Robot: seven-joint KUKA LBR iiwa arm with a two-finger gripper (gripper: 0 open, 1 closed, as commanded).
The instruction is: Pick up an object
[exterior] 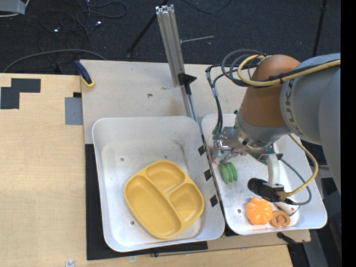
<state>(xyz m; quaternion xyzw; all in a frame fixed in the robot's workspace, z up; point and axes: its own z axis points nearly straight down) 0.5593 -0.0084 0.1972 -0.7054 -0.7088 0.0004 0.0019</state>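
Note:
In the right bin (311,218), a green ribbed object (228,172) lies near the left wall. An orange pumpkin-shaped object (258,211) sits toward the front of this bin, with a small brown ring-shaped piece (280,219) just to its right. My gripper (224,151) hangs over the bin's left side, directly behind the green object and very close to its far end. Nothing is visibly held.
The left bin (111,143) holds a yellow divided plate (163,197) in its front half. An upright aluminium post (172,49) stands behind the bins. The ridge between the bins (208,166) runs right next to my gripper. The arm's bulk covers the right bin's back part.

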